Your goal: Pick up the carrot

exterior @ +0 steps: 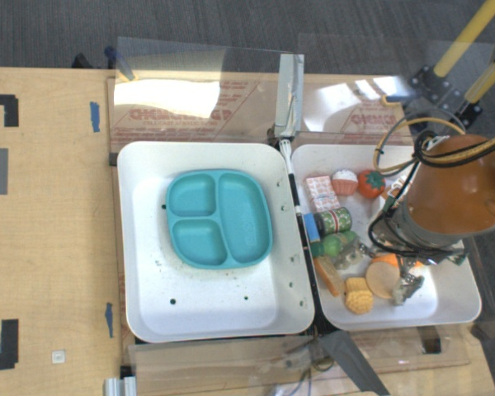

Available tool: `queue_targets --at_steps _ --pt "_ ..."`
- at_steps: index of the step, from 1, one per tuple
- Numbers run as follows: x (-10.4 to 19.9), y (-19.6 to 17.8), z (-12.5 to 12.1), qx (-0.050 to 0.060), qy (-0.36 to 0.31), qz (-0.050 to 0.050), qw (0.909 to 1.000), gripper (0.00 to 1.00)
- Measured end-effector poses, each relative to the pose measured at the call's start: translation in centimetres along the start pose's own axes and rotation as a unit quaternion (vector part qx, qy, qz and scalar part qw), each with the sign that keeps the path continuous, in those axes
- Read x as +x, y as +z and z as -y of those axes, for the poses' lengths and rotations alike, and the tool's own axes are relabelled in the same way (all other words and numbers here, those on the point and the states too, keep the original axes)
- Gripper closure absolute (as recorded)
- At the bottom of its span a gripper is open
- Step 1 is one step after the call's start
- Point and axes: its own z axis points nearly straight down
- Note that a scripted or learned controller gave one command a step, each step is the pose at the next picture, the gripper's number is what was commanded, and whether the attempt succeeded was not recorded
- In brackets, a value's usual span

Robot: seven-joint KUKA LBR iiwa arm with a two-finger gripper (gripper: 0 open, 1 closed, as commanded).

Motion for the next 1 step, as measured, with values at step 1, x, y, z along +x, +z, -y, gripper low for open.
queue_targets --at_steps 1 --pt "2.32 0.03 0.85 0.000 -0.013 0.001 0.9999 0.00"
